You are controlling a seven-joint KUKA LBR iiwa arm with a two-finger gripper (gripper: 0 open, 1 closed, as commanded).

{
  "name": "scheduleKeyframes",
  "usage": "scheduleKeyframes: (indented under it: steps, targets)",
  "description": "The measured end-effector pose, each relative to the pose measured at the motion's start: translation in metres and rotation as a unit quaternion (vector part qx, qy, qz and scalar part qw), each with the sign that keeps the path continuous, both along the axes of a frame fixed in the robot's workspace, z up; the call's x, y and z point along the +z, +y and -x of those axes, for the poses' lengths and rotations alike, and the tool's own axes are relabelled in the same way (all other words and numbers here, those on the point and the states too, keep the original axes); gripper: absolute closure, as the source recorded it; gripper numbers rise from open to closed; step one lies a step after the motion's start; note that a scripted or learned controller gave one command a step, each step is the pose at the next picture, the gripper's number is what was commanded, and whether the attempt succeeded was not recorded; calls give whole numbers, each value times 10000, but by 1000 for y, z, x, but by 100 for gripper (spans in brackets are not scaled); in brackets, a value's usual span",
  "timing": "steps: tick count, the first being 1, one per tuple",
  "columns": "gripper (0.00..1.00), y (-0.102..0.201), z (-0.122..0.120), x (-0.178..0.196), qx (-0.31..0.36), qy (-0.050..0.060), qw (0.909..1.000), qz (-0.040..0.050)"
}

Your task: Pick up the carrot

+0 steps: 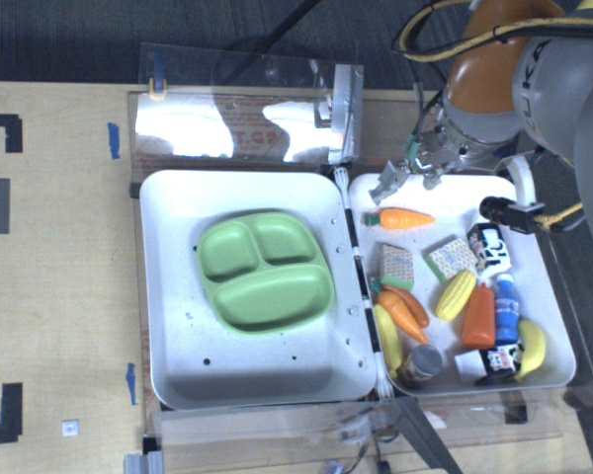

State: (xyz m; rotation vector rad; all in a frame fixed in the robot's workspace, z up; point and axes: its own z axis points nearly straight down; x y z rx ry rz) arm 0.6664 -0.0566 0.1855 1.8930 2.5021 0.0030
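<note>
- End effector (407, 174) hung just above the carrot (401, 219) in the right bin (558, 339), fingers spread, gripping nothing.
- A green tray (266, 270) sat in the left bin (168, 294).

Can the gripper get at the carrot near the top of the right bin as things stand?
Probably yes. The gripper sits just above that carrot, which lies alone on bare bin floor, apart from the other carrot lower down.
</note>
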Motion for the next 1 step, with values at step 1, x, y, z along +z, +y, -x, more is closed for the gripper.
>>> scheduleKeyframes:
  steps: [1]
  targets:
    - [0,0,0,0,0,0,10000,1]
